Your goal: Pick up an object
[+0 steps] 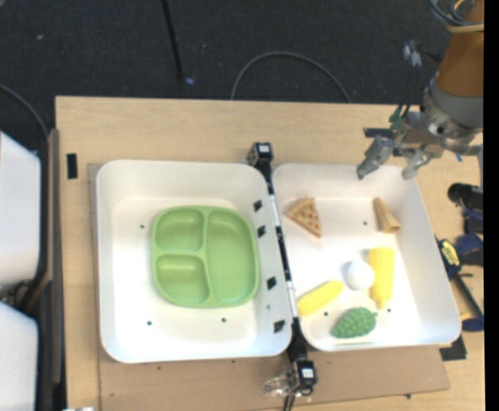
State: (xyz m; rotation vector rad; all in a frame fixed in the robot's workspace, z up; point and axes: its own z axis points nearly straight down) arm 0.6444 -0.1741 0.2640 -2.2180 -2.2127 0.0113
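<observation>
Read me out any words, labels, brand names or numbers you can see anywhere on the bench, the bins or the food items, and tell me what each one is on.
There is no readable text.
The green divided tray, the white bins and the toy foods, such as the waffle wedge and the corn cob, carry no visible print.
The small black clips on the divider are too small and blurred to tell.
</observation>
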